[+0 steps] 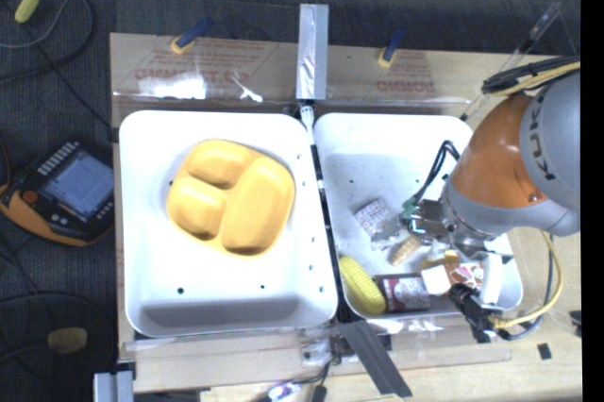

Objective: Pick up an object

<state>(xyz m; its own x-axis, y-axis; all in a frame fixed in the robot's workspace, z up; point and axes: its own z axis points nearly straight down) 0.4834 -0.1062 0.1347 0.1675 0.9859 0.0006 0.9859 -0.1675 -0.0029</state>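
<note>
Honestly we can't tell from up here whether the gripper (pixel 436 240) has anything in it; the orange wrist covers most of it, low in the right bin (pixel 377 134). Right around it we've got a tight pile: a small packet (pixel 372 216) just left, a tan piece (pixel 406 248) below that, a dark bottle (pixel 404 293) and yellow corn (pixel 361 286) along the bottom wall. Biggest risk we see is the crowding, so it could nudge stuff aside or pinch two things at once. Cables near the wrist might snag too. The big yellow lump (pixel 229 196) sits alone in the left bin (pixel 151 296), well apart.
</note>
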